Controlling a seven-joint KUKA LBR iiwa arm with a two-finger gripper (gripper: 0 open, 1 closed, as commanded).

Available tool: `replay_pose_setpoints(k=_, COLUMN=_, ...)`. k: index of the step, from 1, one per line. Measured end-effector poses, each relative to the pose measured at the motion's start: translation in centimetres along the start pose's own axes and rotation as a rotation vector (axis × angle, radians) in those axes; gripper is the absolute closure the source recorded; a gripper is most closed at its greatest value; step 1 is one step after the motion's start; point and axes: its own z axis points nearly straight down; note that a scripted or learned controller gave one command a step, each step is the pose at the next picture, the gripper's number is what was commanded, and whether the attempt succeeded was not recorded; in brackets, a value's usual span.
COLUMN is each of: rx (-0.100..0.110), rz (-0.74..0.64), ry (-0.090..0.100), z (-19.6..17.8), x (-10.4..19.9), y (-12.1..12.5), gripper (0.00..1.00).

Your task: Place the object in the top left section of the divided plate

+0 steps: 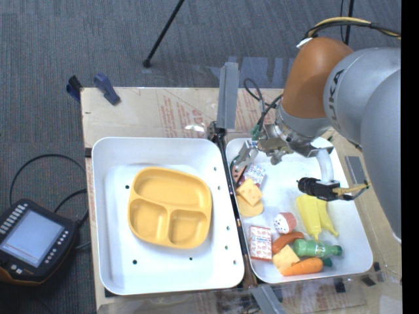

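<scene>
Divided plate (171,207) seen centred in left bin (105,169), bare floor all round. Gripper (247,157) poised at right bin's (363,241) upper-left edge, fingers spread, nothing gripped, just above cheese wedge (249,192).

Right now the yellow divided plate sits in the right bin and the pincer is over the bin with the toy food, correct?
Not quite. The camera view shows the yellow divided plate in the left bin, not the right one. The rest holds: the pincer is over the right bin, the one with the toy food.
</scene>
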Motion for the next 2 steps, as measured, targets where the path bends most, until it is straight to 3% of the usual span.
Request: replay_pose_setpoints(k=2, rx=0.000, rz=0.000, ry=0.000, z=0.00, x=0.00, y=0.00, gripper=0.00)
